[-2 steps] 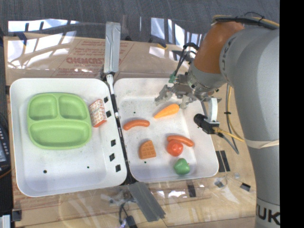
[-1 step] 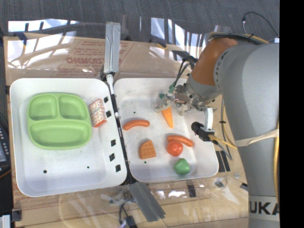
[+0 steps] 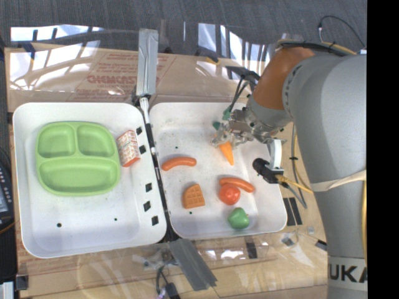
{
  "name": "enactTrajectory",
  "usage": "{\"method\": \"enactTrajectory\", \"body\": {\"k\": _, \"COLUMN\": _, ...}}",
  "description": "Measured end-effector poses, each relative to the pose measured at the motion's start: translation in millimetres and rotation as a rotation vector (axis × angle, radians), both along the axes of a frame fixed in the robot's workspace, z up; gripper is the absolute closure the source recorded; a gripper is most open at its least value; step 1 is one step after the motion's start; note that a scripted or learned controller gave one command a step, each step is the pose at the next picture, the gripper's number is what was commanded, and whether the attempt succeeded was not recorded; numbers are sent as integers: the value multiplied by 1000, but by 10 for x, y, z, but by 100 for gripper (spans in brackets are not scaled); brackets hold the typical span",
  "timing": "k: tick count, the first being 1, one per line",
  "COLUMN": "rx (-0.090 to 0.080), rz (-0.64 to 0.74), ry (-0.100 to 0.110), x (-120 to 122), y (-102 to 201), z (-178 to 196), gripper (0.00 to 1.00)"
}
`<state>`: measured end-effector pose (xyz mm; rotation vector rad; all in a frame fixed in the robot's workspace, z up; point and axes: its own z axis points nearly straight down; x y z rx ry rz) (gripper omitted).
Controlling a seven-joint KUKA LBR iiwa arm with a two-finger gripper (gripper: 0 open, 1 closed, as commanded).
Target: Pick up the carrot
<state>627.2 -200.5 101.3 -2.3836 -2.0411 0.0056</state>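
Jaws point(image 3: 225, 136) meet the tapered orange carrot's point(image 3: 227, 153) thick end.

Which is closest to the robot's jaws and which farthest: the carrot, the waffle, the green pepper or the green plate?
Measured from the gripper:
1. Carrot, right at it, in the right bin.
2. Waffle, lower left of it.
3. Green pepper, at the right bin's near edge.
4. Green divided plate, in the left bin.
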Motion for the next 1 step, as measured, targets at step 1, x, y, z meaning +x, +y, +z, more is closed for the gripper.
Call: {"method": "enactTrajectory", "body": {"k": 1, "rx": 0, "rz": 71, "ry": -5, "x": 83, "y": 630, "z": 1286, "gripper": 100}}
